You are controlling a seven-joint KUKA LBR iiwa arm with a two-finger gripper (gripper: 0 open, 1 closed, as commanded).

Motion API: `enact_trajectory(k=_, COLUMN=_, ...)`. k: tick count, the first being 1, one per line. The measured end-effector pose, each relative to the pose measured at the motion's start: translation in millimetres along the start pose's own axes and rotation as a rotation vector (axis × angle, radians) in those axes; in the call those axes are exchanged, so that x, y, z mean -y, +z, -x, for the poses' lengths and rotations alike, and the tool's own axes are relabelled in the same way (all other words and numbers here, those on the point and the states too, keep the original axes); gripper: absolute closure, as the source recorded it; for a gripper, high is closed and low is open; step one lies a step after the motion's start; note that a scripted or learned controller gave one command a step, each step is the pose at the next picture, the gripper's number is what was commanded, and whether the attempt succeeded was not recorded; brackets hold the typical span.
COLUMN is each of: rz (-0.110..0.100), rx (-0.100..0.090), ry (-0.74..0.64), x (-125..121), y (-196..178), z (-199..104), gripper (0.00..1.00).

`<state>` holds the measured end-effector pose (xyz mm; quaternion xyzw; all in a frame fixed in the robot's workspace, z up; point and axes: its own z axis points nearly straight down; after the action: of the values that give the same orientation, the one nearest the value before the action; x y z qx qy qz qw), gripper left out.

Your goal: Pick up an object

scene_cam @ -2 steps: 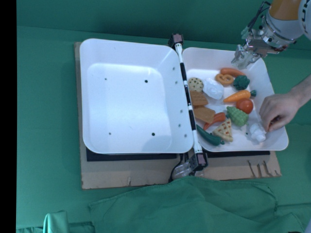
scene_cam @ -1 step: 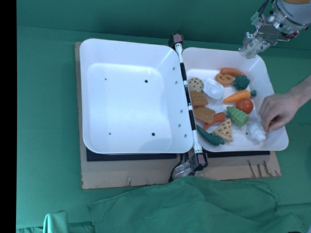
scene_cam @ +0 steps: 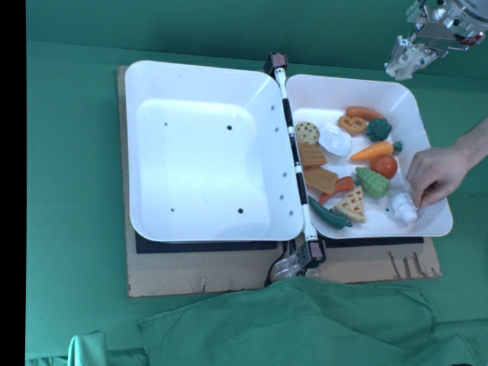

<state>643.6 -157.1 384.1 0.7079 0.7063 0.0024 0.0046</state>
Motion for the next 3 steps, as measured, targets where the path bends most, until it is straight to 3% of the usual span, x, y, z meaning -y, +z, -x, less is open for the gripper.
enact_trajectory(k=3, rz=-0.01, rx=-0.004, ry=-0.001, x=108, y=30, z=-97, gripper=1.0)
